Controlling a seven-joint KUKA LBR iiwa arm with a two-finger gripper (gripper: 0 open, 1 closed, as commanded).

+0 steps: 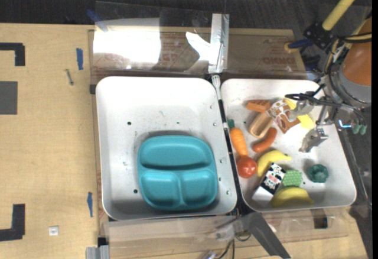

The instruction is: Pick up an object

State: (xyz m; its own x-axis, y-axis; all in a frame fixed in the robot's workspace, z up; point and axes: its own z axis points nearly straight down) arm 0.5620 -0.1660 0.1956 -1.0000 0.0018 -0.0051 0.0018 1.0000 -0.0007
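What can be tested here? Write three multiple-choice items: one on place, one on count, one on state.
1. The gripper is above:
A. the left bin
B. the right bin
C. the bare bench

2. The teal tray has how many compartments?
A. two
B. three
C. five

3. The teal tray is:
A. lying flat, hollows up
B. flipped over
C. propped on edge against the bin wall

Answers:
1. B, it sits over the bin of toy food.
2. B, there is one long hollow and two smaller ones.
3. A, all its hollows face the camera.
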